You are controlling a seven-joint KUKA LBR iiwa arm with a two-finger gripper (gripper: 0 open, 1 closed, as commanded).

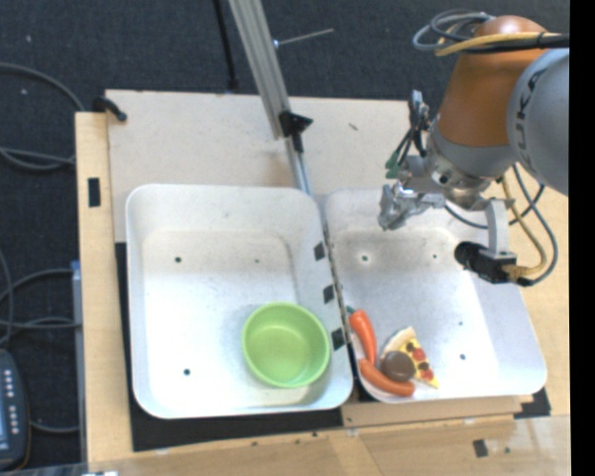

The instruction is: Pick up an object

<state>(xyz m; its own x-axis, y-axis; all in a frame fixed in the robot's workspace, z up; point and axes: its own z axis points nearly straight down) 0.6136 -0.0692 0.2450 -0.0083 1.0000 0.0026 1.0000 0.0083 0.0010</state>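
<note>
Objects for picking lie bunched in the near left corner of the right bin (496, 345): an orange carrot (364, 331) lying along the bin's left wall, a reddish sausage (387, 380) curved along the near rim, a yellow pizza slice (413, 350) with red dots on it, and a dark brown round piece (398, 366) resting on that slice. They touch or overlap one another, and what lies under them I cannot make out clearly.

My claw (394, 209) hangs over the far left part of the same bin, well apart from that cluster, with nothing between its tips. Whether it is spread or pinched together I cannot tell from this angle. My grey arm with its orange band (486, 77) comes in from the right, cables looping beside it.

In the left bin (178, 266) a lime green bowl (286, 343) stands upright near the near right corner, close to the dividing wall.
</note>
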